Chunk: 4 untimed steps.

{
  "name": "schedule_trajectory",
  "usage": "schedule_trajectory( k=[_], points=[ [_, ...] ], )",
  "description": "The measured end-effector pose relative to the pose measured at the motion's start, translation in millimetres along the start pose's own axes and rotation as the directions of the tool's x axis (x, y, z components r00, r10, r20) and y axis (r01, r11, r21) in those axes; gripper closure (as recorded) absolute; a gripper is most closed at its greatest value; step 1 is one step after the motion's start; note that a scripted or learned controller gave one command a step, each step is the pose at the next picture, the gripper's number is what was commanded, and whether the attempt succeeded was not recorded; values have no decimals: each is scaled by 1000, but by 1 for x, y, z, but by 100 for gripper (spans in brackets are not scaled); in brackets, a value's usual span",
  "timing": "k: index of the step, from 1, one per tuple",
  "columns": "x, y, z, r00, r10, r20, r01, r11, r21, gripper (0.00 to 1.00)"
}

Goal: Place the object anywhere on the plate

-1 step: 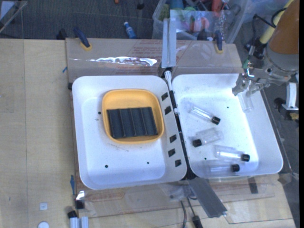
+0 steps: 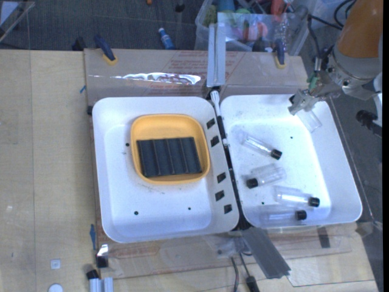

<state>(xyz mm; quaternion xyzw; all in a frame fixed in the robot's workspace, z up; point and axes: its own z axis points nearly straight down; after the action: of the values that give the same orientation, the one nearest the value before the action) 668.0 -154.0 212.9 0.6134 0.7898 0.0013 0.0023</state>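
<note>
Vials (image 2: pixel 281 194) lie below gripper (image 2: pixel 302 102) — well apart.

The arm (image 2: pixel 364 29) is cut off at the right edge.

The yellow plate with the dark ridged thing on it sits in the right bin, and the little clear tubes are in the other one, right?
Not quite. The camera view shows the yellow plate with the dark ridged thing in the left bin; the clear tubes lie in the right bin.

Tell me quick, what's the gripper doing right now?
Gripper: above the right bin's far corner; open or shut cannot be told; no vial seen in it.
</note>
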Motion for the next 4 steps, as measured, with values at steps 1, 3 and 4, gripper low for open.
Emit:
schedule_trajectory(
  k=[1,3,4],
  points=[
    [13,3,-26,988,-155,1,155,988,-1,100],
    [31,1,-24,856,-516,1,516,856,-2,100],
    [26,-13,4,738,-675,-4,675,738,0,100]
  ],
)
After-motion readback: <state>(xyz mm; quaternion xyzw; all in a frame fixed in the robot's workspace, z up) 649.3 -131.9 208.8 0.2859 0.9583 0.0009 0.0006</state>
